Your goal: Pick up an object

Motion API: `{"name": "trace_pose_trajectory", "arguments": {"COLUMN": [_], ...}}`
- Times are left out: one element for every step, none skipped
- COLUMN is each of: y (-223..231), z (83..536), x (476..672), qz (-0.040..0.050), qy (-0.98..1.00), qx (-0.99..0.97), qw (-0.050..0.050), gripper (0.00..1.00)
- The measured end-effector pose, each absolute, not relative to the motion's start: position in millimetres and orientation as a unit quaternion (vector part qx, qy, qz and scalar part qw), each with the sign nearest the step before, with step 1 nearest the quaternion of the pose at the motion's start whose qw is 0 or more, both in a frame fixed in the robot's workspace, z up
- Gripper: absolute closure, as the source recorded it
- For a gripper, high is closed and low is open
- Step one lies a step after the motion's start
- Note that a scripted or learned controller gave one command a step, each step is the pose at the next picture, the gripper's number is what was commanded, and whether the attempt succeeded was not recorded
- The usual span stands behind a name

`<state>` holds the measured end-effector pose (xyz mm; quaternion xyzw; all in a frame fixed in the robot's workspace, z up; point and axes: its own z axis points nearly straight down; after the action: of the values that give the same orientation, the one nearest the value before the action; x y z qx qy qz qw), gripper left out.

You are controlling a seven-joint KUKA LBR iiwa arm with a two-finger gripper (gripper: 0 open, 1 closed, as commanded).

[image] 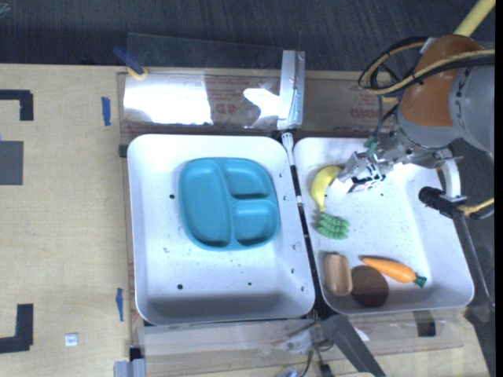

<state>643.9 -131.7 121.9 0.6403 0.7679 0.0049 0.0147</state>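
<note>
Gripper (pixel 363 171) hangs at the upper right bin (pixel 440 289), beside the banana (pixel 322 184); its hold can't be made out. Carrot (pixel 389 269) lies lower right.

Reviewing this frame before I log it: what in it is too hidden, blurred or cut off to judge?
- Tool: small and cluttered with cables in the camera view; whether it touches the banana is unclear.
- Banana: its right end is covered by the tool.
- Brown round object: partly under the carrot; its identity is unclear.
- Tan block: too small to identify.
- Arm: cut off by the right edge.
</note>
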Motion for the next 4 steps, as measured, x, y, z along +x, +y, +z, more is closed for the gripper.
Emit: {"name": "trace_pose_trajectory", "arguments": {"y": [-160.2, -124.3, -121.1, -116.7], "z": [141.7, 115.3, 109.5, 109.6], "x": [662.6, 667.9, 667.5, 668.4], "qz": [0.0016, 0.0078, 0.0105, 0.009], "qy": [0.763, 0.765, 0.76, 0.764], "qx": [0.647, 0.644, 0.65, 0.645], "qw": [0.004, 0.015, 0.02, 0.022], "gripper": [0.0, 0.0, 0.0, 0.0]}}
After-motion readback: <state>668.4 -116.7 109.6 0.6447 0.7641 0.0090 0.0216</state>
